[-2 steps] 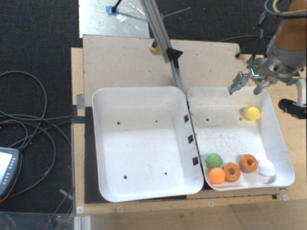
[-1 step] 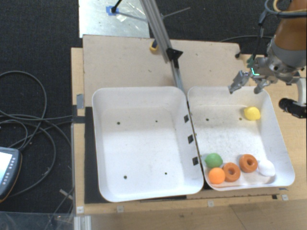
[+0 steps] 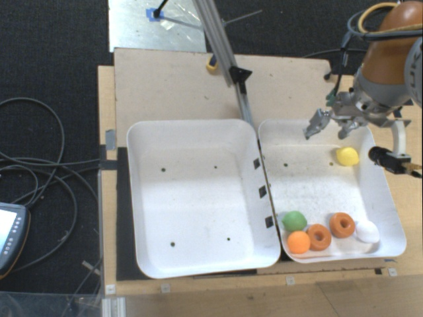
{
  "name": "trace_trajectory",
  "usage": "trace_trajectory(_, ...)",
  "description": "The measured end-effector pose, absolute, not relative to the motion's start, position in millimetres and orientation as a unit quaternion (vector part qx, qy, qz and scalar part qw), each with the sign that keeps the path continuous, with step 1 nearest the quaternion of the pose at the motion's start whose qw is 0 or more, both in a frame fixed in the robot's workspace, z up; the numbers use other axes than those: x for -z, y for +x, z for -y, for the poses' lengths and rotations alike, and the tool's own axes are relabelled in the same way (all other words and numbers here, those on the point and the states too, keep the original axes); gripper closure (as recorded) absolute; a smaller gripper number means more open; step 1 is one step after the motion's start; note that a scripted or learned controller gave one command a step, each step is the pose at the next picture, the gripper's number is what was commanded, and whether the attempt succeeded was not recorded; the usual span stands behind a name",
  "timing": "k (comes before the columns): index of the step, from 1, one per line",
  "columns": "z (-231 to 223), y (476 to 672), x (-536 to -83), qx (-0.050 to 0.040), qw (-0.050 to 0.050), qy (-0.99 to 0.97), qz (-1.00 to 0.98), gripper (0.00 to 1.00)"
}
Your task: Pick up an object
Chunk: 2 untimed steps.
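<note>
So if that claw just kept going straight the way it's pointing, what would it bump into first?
Most likely the bare floor of the right bin. The gripper points down over its far end, fingers apart with nothing between them. The yellow ball lies off to one side, though depth is hard to judge from this slanted view.

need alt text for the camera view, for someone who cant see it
A grey robot arm reaches in from the right, its open gripper above the far end of the right white bin. That bin holds a yellow ball and, along its near edge, a green ball, an orange ball, two orange rings and a white ball.
</note>
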State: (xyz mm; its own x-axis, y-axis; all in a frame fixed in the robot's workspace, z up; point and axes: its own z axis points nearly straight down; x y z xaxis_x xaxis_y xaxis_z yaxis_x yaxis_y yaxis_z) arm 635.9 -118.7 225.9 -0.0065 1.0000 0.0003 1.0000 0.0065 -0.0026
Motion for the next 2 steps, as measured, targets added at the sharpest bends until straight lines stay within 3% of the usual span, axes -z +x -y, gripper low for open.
trace_trajectory(2,112,638.7,-122,-0.0009,0.001,-0.706,0.709,0.00)
